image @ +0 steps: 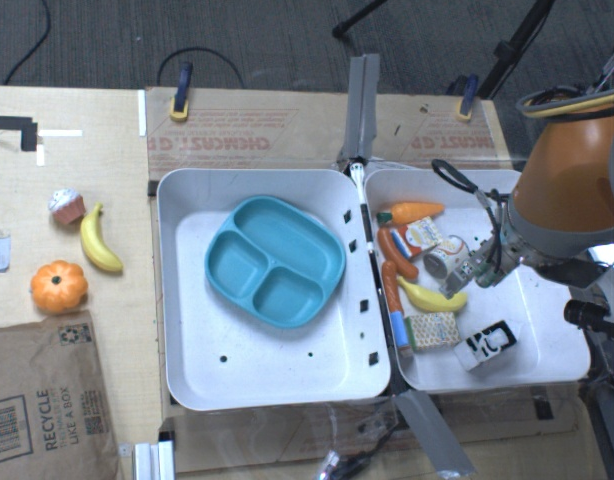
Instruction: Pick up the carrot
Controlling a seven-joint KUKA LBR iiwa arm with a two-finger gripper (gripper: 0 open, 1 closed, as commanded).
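Spanning the bench side by side, two shallow white bins fill the middle of the view: the left bin (pixel 187 298) carries a blue three-compartment plate (pixel 275 260) lying flat near its centre, and the right bin (pixel 547 363) holds a cluster of small items along its 9 o'clock side. The grey arm with its orange band (pixel 572 173) enters from 3 o'clock and ends in the gripper (pixel 474 268), which hangs low over the middle of the right bin, just beside a small grey can (pixel 442 259); whether its fingers are parted or closed, and whether anything lies between them, cannot be told from this angle. The carrot (pixel 412 211) lies at the 11 o'clock corner of the right bin, at about 10 o'clock from the gripper and apart from it. Below it lie a white packet (pixel 424 234), reddish sausage-like pieces (pixel 395 251), a yellow banana (pixel 430 296), a speckled sponge-like block (pixel 432 331) and a white-and-black object (pixel 487 343) at 6 o'clock. On the bench at 9 o'clock of the left bin rest a second banana (pixel 97 240), a small orange pumpkin (pixel 59 286) and a cupcake (pixel 66 207).
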